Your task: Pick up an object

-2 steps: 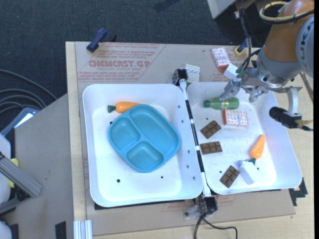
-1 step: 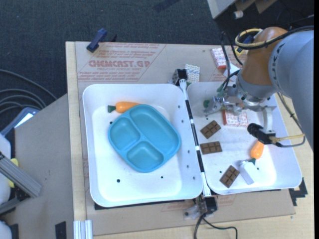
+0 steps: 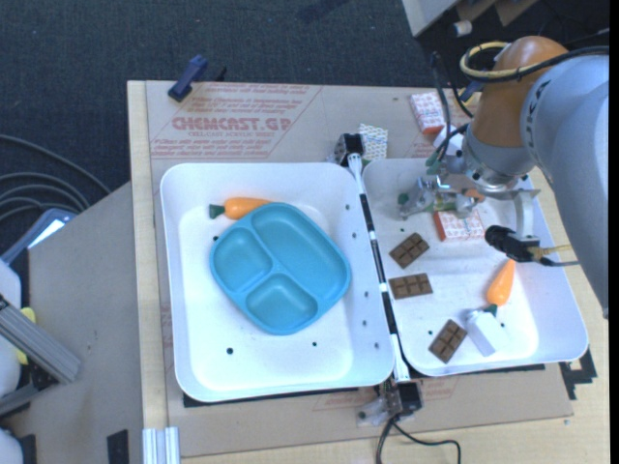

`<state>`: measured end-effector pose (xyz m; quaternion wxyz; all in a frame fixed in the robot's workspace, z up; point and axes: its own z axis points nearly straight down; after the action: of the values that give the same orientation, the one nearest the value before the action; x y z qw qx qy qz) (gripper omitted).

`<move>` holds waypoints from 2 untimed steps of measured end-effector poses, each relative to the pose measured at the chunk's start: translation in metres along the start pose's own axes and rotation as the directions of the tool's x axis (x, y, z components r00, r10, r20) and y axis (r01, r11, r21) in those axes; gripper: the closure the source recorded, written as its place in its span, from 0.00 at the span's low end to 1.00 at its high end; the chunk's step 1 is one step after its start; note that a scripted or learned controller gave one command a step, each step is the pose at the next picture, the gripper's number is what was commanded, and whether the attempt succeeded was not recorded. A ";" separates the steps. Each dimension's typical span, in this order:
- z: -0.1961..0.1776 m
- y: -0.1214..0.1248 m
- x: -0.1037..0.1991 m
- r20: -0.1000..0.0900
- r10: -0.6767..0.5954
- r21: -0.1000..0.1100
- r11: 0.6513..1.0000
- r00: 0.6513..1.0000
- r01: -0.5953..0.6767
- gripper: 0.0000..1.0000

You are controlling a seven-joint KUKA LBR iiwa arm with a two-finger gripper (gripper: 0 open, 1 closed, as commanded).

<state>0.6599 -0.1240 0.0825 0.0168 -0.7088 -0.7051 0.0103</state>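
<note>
Right white bin (image 3: pixel 571 332), pincer (image 3: pixel 437 193) above red-white box (image 3: pixel 458 224) (touching unclear)

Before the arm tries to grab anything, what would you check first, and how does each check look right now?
1. Gripper over the right bin: ok, it sits at that bin's upper part.
2. Something graspable close by: ok, a red and white box lies just beside it, with a chocolate bar a little further down.
3. Jaws open enough: cannot tell, they are too small and cluttered to read.
4. Already holding something: cannot tell.
5. Other targets apart from each other: ok, the carrot and the chocolate bars each lie separately.
6. Left bin items out of the way: ok, the blue tray lies across the divider.
</note>
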 end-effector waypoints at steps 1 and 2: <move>-0.012 -0.001 -0.006 0.014 0.002 0.001 1.000 1.000 -0.002 1.00; -0.012 -0.001 -0.006 0.014 0.002 0.000 1.000 1.000 -0.002 0.00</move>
<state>0.6598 -0.1296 0.0944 0.0119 -0.7094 -0.7046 0.0151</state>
